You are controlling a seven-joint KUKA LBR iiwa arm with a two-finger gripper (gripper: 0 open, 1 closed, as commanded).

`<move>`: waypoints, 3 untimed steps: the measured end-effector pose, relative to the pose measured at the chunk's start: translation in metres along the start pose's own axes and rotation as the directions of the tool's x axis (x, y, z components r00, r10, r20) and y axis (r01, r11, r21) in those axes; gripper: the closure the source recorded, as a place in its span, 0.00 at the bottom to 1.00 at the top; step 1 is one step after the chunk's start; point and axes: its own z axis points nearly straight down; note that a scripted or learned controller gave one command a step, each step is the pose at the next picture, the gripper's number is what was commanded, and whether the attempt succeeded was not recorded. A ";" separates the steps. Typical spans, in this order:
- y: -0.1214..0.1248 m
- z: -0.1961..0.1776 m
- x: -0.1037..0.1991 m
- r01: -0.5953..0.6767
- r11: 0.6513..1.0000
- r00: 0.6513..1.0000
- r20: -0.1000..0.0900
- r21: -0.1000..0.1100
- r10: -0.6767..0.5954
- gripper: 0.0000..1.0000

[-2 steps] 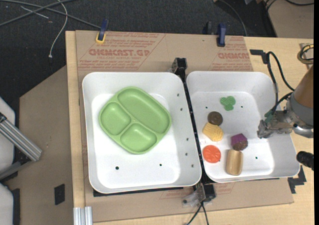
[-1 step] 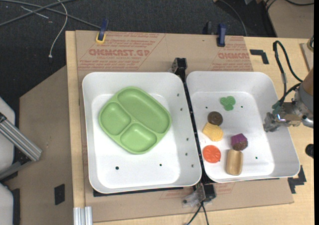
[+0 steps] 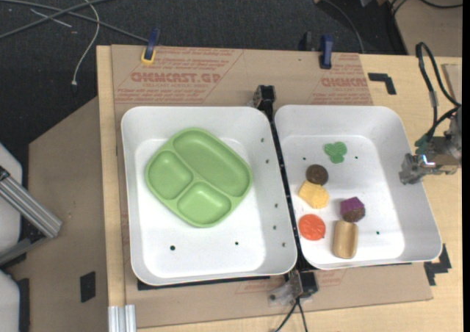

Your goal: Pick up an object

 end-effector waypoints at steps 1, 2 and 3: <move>0.018 0.002 0.058 0.006 1.000 1.000 -0.004 0.003 -0.006 1.00; 0.042 0.013 0.108 0.004 1.000 1.000 -0.003 0.004 -0.004 1.00; 0.067 0.001 0.155 0.003 1.000 1.000 -0.003 0.002 -0.003 1.00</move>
